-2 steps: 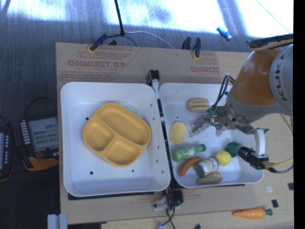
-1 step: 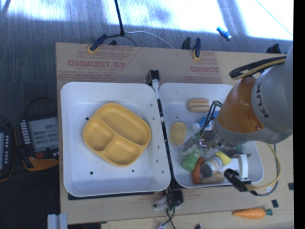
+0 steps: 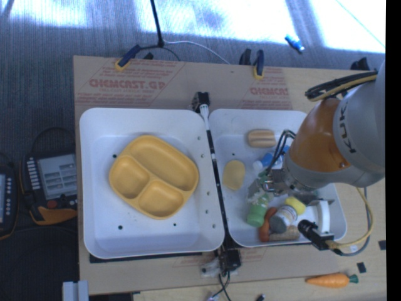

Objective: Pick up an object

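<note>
One green bottle (image 3: 256,213) below gripper (image 3: 266,184).

2 white bins (image 3: 100,130) sit side by side. There is 1 yellow divided plate (image 3: 153,176), 1 bread roll (image 3: 260,137), 1 pale yellow oval piece (image 3: 234,174), 1 green bottle (image 3: 256,213), 1 small jar (image 3: 286,216), and 1 toy carrot (image 3: 328,280) on the bench.

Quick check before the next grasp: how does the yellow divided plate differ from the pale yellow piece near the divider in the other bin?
The yellow divided plate is far larger than the pale yellow piece. The plate has three moulded compartments; the piece looks plain and smooth. The plate lies in the left bin, the piece in the right bin, among other items by the gripper. Both are yellowish and lie flat.
</note>
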You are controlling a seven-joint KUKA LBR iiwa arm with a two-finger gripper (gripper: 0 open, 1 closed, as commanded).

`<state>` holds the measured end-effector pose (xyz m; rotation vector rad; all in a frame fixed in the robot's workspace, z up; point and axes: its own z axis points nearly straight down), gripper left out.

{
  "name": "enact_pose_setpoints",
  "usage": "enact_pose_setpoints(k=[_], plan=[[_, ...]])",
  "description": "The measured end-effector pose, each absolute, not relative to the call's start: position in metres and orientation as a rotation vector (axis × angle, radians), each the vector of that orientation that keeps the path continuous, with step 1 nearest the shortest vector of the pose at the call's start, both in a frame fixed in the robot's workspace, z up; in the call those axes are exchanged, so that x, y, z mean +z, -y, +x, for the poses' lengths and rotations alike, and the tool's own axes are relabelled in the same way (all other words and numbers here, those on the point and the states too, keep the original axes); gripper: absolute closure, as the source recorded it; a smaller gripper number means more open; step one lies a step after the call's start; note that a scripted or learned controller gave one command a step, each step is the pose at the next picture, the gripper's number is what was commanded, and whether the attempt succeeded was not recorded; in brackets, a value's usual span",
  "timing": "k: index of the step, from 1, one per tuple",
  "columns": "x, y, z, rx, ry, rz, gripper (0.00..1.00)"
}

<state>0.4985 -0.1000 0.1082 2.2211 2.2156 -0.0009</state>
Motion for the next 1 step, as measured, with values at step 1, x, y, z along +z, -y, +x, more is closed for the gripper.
enact_pose_setpoints(k=[1], plan=[[0.2394,0.0504,0.4839,-0.001,-2.222,2.22,1.0]])
